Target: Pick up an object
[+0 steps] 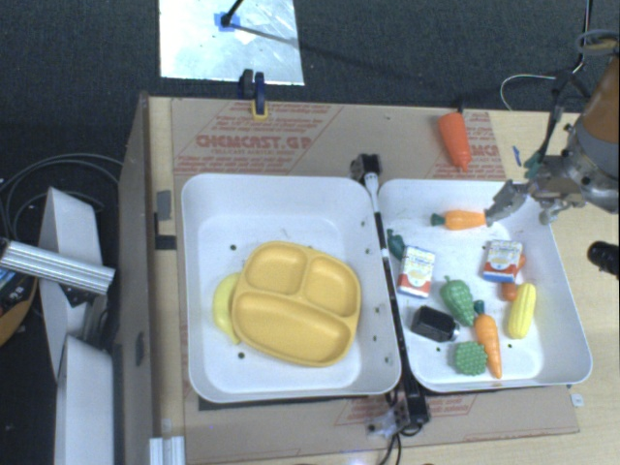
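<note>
My gripper (527,207) hangs over the far right part of the right bin (572,352). Its two fingers stand apart, open, with nothing between them. Just left of the left fingertip lies a small orange carrot (461,220). Below the gripper sits a red and white carton (502,260). Further toys lie in this bin: a second carton (417,271), a green pepper (457,300), a black block (433,325), a yellow corn cob (521,310), another carrot (487,343) and a green broccoli piece (470,358).
The left bin (208,221) holds a yellow divided plate (295,301). A large orange carrot (453,138) lies on the cardboard behind the right bin. A black divider strip (381,250) runs between the bins. Cables hang at the far right.
</note>
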Motion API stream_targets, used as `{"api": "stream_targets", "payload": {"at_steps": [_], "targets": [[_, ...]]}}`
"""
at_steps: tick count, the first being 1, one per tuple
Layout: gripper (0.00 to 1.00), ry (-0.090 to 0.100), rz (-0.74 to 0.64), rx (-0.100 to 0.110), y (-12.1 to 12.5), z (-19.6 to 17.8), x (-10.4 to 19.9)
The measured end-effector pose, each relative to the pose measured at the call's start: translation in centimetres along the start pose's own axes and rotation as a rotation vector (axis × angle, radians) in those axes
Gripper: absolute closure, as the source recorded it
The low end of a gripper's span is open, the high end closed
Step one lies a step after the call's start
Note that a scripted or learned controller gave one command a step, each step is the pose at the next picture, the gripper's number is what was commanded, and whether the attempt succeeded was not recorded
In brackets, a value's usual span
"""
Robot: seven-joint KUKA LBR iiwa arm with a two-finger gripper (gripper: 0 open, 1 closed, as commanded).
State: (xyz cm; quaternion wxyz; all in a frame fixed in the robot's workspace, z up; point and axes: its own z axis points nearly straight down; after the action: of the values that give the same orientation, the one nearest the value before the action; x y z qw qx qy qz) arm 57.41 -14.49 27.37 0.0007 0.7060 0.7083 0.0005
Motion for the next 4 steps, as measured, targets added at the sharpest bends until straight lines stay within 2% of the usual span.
{"api": "stream_targets", "payload": {"at_steps": [1,2,3,4], "targets": [[0.00,0.001,0.002,0.004,-4.7,13.0,1.9],[0.00,0.000,0.002,0.000,-5.1,18.9,2.7],[0.00,-0.002,0.000,-0.002,5.0,18.9,-3.5],[0.00,0.010,0.000,0.047,8.5,19.5,-3.8]]}}
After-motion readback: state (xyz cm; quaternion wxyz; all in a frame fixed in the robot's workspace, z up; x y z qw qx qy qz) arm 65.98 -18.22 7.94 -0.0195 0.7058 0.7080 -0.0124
